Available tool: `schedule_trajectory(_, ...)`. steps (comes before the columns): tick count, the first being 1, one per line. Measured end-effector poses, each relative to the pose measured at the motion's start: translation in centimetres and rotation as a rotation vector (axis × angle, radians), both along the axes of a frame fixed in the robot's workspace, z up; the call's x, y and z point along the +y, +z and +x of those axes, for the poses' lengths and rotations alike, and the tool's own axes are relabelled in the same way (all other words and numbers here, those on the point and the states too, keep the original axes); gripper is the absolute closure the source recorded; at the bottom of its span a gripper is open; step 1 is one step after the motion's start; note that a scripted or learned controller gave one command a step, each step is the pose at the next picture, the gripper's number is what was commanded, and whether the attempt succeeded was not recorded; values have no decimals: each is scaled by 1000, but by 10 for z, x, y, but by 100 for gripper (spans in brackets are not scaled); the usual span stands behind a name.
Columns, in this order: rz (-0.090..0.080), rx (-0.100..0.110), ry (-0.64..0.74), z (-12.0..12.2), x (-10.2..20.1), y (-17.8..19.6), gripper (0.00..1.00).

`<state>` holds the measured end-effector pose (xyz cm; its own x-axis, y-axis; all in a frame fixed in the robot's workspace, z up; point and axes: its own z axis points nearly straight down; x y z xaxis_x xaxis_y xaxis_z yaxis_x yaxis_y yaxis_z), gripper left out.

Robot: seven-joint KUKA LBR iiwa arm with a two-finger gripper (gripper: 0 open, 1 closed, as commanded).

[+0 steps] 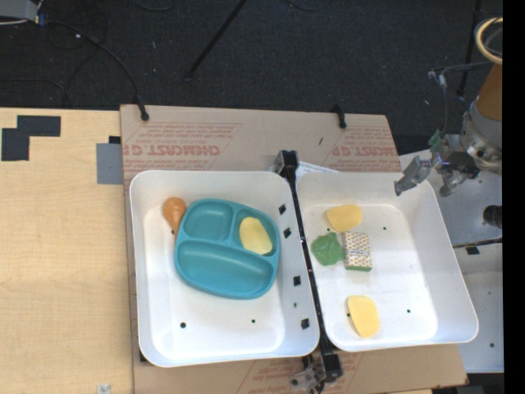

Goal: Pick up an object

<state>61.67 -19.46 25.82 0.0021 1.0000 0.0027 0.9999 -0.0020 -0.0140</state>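
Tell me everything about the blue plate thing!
The teal tray looks like smooth plastic, with rounded corners and three sunken sections: two small ones at the far side and one wide one nearer the camera. It lies flat in the left white bin, turned a little askew. A yellow piece rests in its far right section. An orange object sits against its far left corner; whether they touch is hard to tell.

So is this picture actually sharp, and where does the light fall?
Camera view: soft overall, small detail smeared; even light makes the white bins bright with faint shadows, the teal tray shows mild sheen, the floor behind is dark, and the gripper at the right looks blurry.
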Motion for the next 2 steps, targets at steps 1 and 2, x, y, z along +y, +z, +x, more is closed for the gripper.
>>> schedule_trajectory(1, -2, -12, 2, 2, 0, 8, 0)
schedule_trajectory(2, -2, -7, 2, 2, -10, -46, 0)
